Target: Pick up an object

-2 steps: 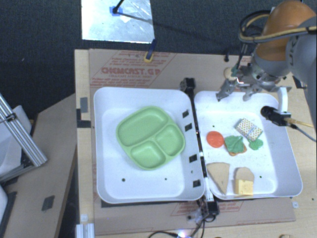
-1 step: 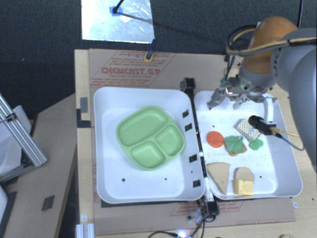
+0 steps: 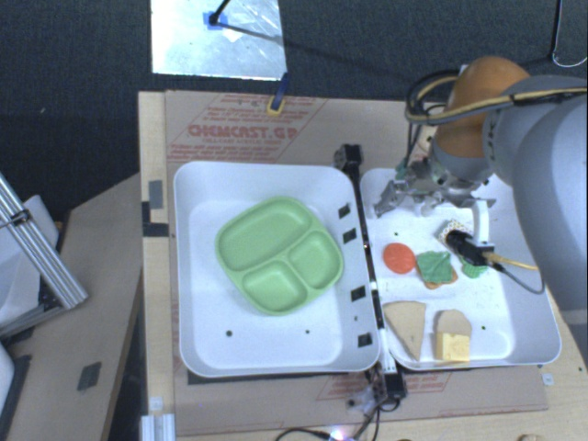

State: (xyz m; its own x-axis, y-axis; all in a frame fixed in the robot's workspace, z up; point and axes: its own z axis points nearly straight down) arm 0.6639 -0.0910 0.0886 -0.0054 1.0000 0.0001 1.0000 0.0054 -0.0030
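I see the grey arm (image 3: 542,145) reaching in from the right over the right bin (image 3: 519,315), a shallow white tray. Its gripper (image 3: 415,196) hangs at the tray's far left corner, close to the wall and to the black-clipped divider (image 3: 363,246). I cannot tell whether the claw is spread or pressed together, and nothing shows in it.

The things to pick lie nearer the camera, apart from the gripper: a tan wedge (image 3: 407,327), a bread slice (image 3: 452,324) bearing a yellow block (image 3: 451,346), a green leaf-shaped piece (image 3: 437,268) and a red disc (image 3: 399,258) just beside it. My worry is that a descent here meets bare tray or the wall. The pieces also look flat, so the claw may skid off, or nudge the leaf while going for the disc.

Behind is dark carpet-like cloth. The bins sit on printed cardboard (image 3: 243,127). The left bin (image 3: 207,237) holds a green divided plate (image 3: 278,255). A foil sheet (image 3: 219,26) lies beyond.
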